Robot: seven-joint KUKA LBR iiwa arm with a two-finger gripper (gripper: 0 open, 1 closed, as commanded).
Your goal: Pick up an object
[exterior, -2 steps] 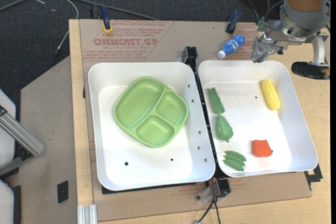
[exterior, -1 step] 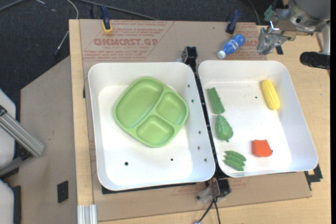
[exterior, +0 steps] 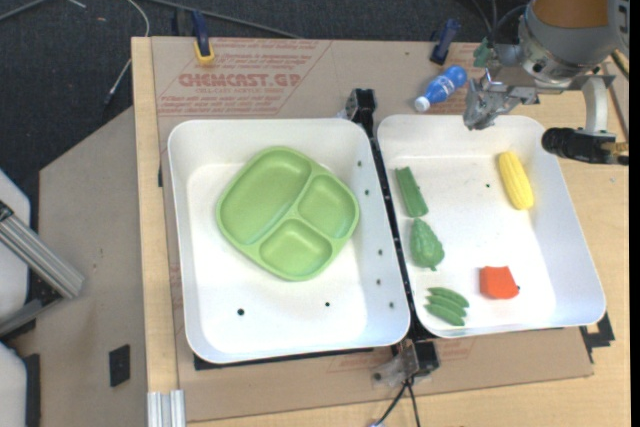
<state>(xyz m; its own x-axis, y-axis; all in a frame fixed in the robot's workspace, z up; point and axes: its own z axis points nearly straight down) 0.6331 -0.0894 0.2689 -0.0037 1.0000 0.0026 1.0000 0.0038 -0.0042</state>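
The gripper [exterior: 482,112] hangs over the far rim of the right bin [exterior: 578,260], raised above it with its dark tips pointing down; whether it is released or clenched I cannot tell, and nothing shows beneath it, so it carries no load that I can see. That height above the rim looks like a transit or pre-approach pose rather than a grasp. Nearest is the yellow corn cob [exterior: 515,179], lying lengthwise near the bin's far right side, just toward the viewer and to the right of the tool. Further off, on the side next to the other bin, a long green vegetable [exterior: 410,192] lies above a leafy green piece [exterior: 426,244], with a green pea pod [exterior: 446,305] near the front edge and an orange-red block [exterior: 498,282] beside it. All sit apart, leaving room around each. The left bin [exterior: 200,315] holds a green divided plate [exterior: 288,212], well away from the tool. A blue bottle [exterior: 440,88] lies outside, behind the bins.
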